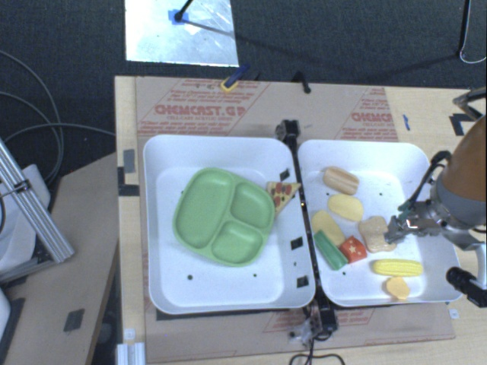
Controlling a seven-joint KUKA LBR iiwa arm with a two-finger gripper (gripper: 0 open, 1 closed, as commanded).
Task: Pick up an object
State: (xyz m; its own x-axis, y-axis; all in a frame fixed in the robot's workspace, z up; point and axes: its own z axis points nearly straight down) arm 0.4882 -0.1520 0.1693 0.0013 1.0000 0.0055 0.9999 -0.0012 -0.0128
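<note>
The right-hand white bin (417, 158) serves as the landmark. Nearest the camera, along that bin's front wall, lies a small round orange-yellow piece (397, 287), and just behind it a toy corn cob (397, 268) lying crosswise. Behind the corn, toward the bin's middle, sit a small red block (353, 249) and, touching its left side, a green toy vegetable (329, 250) lying at a slant. A pale yellow piece (327, 224) rests just behind the green one.

At the bin's middle right lies a tan, bread-like toy (374, 233). The gripper (399, 230) comes in from the bin's right wall and sits right against the tan piece's right edge; the fingertips are dark and blurred there, so I cannot tell whether they are apart or closed, nor whether they clasp the piece. The grey arm with its orange band (466, 175) hangs over the bin's right wall.

Farther back in the bin lie a yellow lemon-like toy (345, 207) and, behind it, a toy hot dog (341, 179).

Left of the landmark bin, touching its left wall, stands the second white bin (221, 149). It holds a green divided plate (223, 216), and a toy pizza slice (282, 195) lies between that plate and the shared wall. Beyond both bins lies the cardboard sheet (199, 105) under them.
</note>
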